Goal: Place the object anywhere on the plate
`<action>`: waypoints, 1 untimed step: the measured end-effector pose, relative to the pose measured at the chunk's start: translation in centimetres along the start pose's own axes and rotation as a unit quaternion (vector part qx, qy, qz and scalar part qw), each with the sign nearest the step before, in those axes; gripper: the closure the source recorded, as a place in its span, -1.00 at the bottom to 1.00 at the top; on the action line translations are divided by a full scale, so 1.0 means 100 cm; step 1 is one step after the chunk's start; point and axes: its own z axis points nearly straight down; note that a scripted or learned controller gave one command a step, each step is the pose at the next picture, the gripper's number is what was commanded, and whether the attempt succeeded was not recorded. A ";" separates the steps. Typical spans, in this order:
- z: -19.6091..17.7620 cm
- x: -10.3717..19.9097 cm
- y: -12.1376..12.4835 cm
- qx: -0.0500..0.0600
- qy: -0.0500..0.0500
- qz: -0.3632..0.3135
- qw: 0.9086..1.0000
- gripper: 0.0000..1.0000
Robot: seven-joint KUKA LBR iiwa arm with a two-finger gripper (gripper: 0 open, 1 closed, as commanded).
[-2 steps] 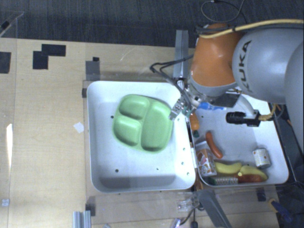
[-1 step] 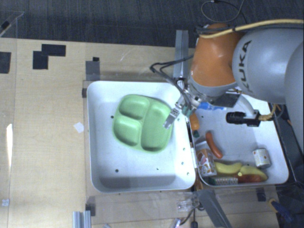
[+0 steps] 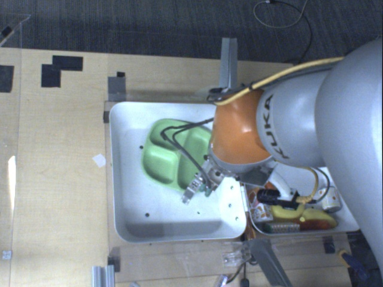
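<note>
A light green divided plate (image 3: pixel 164 154) lies in the left white bin (image 3: pixel 128 178), toward its upper middle. My gripper (image 3: pixel 196 189) hangs over the plate's lower right edge, below the orange wrist band (image 3: pixel 239 130). Its small metal fingertips point down and to the left, and I see nothing I can make out between them. In the right bin (image 3: pixel 287 229), a yellow banana-shaped object (image 3: pixel 293 213) lies beside a red piece (image 3: pixel 314 223), partly covered by the arm.
The big grey arm (image 3: pixel 335 118) covers most of the right bin and the right part of the plate. Black cables run across the plate's top. Bare white floor of the left bin stretches below and left of the plate. Metal posts stand at the bin corners.
</note>
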 end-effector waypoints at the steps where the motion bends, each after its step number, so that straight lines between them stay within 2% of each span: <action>1: -0.005 0.003 -0.002 0.005 0.006 -0.001 1.000 1.00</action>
